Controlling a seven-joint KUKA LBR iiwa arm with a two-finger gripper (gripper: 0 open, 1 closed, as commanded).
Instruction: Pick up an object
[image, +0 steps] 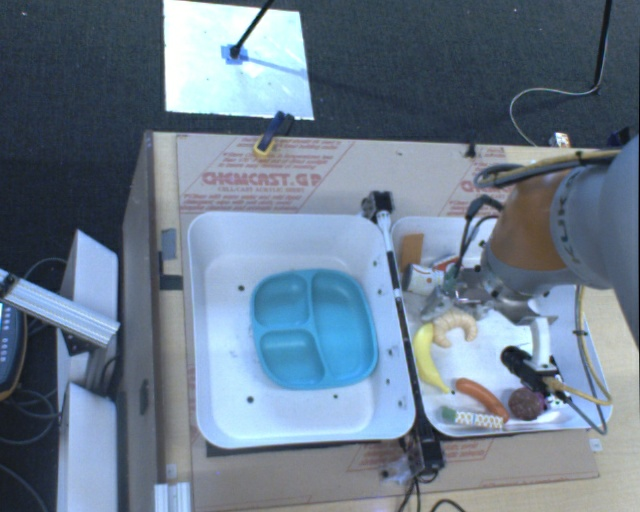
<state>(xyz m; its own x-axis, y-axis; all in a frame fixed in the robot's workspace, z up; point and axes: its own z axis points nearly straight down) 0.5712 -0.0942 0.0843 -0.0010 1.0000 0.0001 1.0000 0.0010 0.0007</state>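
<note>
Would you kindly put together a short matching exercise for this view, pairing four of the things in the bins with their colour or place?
Things:
1. divided tray
2. banana
3. round dark ball
4. hot dog

Descriptions:
A. reddish orange, lying between the banana and the ball
B. yellow, beside the wall between the bins
C. light blue, alone in the left bin
D. brown, near the front of the right bin

Pairs: 1-C, 2-B, 3-D, 4-A
</note>
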